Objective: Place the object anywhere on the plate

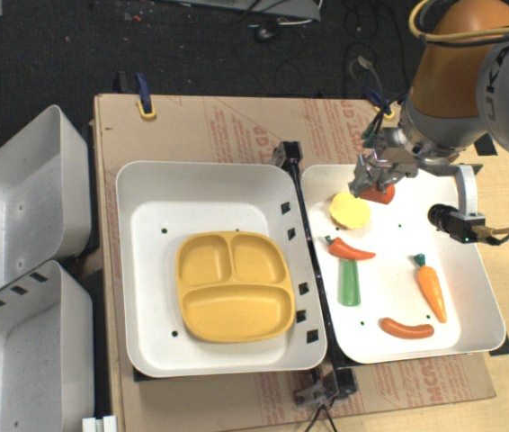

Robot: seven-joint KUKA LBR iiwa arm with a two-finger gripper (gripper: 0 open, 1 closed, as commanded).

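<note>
A yellow divided plate [235, 286] lies in the left bin [147, 205]. My gripper [371, 180] hangs low over the back of the right bin [479, 286], right above a small red object [383, 193] that pokes out from under it. Whether the red object is held cannot be made out. A yellow rounded piece [350, 211] lies just in front of and to the left of the gripper, touching or nearly touching the red object.
The right bin also holds a red chili [351, 250], a green cucumber [350, 283], an orange carrot [430, 291] and a red-orange sausage-shaped piece [406, 328]. A black divider [307, 241] runs between the bins.
</note>
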